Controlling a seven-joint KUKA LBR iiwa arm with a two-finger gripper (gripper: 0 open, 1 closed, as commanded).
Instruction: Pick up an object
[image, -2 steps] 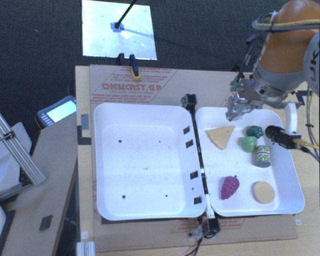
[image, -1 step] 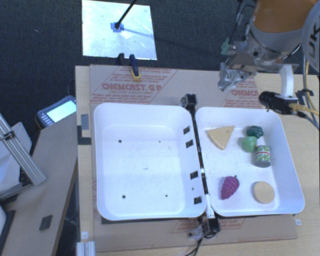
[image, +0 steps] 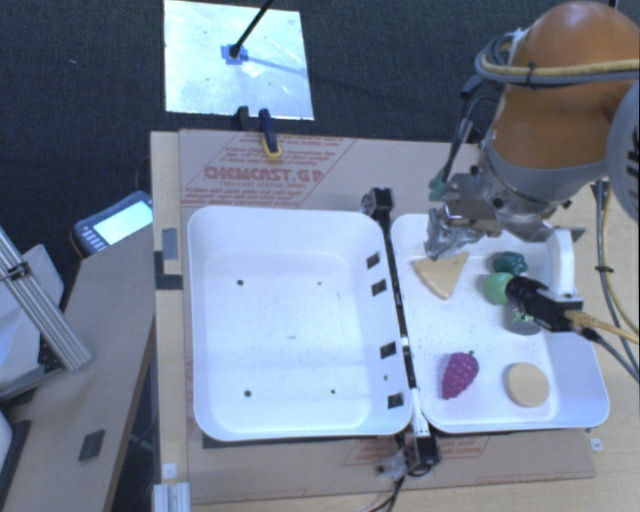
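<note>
You see two bins, the left bin (image: 280, 320) and the right bin (image: 560, 400), in smooth white plastic with a soft sheen. Beneath them lies a matt brown cardboard sheet (image: 265, 170) printed in red. The arm (image: 560, 80) shows a glossy orange shell over dull grey metal. The wedge (image: 443, 272) looks matt and pale yellow, the purple grape cluster (image: 459, 374) bumpy, probably rubbery plastic. The tan disc (image: 527, 384) appears smooth and matt. A reflective, metallic-looking square plate (image: 240, 60) sits on dark, rough carpet-like flooring (image: 70, 100).
</note>
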